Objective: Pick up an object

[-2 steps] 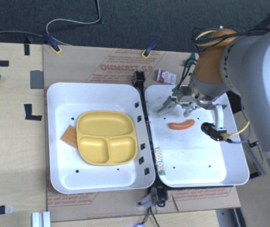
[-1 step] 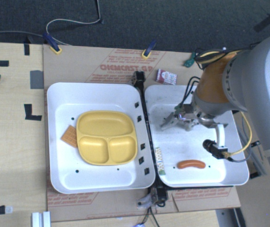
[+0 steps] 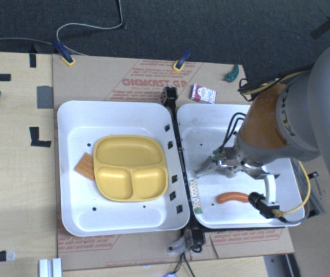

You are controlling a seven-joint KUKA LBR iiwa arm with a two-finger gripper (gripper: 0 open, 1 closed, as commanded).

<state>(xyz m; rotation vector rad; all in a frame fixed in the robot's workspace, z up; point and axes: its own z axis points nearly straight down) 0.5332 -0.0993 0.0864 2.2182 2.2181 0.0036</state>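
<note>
An orange sausage-shaped object lies near the front of the right bin. My gripper hangs over the middle-left of that bin, a little behind and to the left of the orange object and apart from it. A yellow divided plate sits in the left bin, and a flat brown piece pokes out from under the plate's left edge. The grey arm with its orange band covers the right bin's right side.
A small patterned strip lies along the right bin's left wall. Behind the bins, a small red-and-white packet and a teal item rest on the cardboard. Yellow clamps hold its back edge. Cables trail by the front right corner.
</note>
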